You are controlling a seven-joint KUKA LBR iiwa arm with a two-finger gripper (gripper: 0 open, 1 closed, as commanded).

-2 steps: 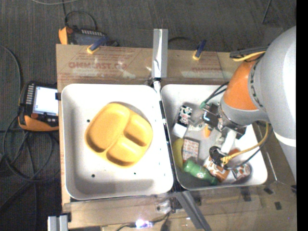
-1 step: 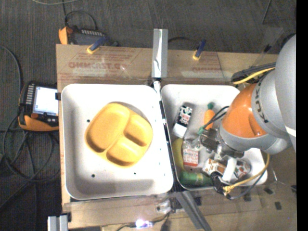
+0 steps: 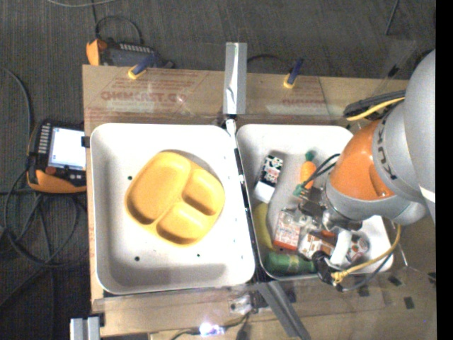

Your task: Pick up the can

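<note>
Dark grey carpet strewn with cables surrounded the cardboard-topped bench (image 3: 177, 94), and off its left edge sat an orange-edged handset (image 3: 60, 158) with a lit screen. On the bench, the left bin (image 3: 106, 261) held a yellow divided plate (image 3: 177, 197). The right bin (image 3: 283, 137) was crowded. A small black-and-white carton (image 3: 271, 170) sat near its left wall, a yellow banana-like thing (image 3: 260, 222) lay along that wall, and a toy carrot (image 3: 308, 167) lay toward the back. A red-and-white packet (image 3: 285, 231) sat in the middle and a green cylinder (image 3: 290, 263) lay against the front wall. What I took for the can (image 3: 313, 246) — a reddish-brown and white thing, partly hidden — lay just right of the packet and just behind the green cylinder. It was directly beneath the gripper (image 3: 324, 234), which hung low over it from the arm (image 3: 361, 179) reaching in at the right. Whether the gripper was open or closed could not be told, nor whether it touched the can. The likeliest failure came from the crowding: with the packet and cylinder pressed so close, a closing grip could catch a neighbour instead — or the can's rounded side could roll free and be left behind on the lift.
</note>
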